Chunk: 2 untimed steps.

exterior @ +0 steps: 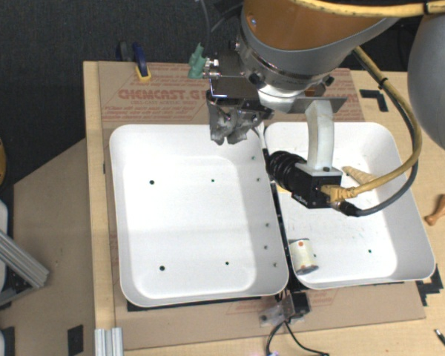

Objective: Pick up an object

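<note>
Camera view from above: my gripper (230, 128) hangs over the far right corner of the left bin (133, 221), and I cannot tell its state; my grey arm with its orange band (311, 6) reaches in from the upper right. Two white bins lie side by side. The right bin (393, 221) holds one small white cylinder (303, 254) near its front left corner, well apart from my gripper.
</note>
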Available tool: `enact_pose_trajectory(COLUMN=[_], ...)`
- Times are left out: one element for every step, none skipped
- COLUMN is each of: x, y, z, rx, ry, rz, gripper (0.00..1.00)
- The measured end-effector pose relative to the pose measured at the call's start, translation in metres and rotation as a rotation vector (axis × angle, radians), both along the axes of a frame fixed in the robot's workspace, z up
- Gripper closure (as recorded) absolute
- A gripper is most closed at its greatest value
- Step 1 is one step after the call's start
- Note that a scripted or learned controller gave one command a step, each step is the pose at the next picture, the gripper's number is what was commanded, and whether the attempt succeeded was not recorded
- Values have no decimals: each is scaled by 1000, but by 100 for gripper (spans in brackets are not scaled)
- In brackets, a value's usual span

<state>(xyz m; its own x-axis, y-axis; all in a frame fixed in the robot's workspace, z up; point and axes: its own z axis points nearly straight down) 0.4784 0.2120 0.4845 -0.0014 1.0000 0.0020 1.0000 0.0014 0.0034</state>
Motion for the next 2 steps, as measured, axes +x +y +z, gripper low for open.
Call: enact_pose_trajectory(x=[1,1], y=[13,13], z=[19,49], rx=[0,0], ry=[-1,-2], rz=[0,1], gripper=[100,100])
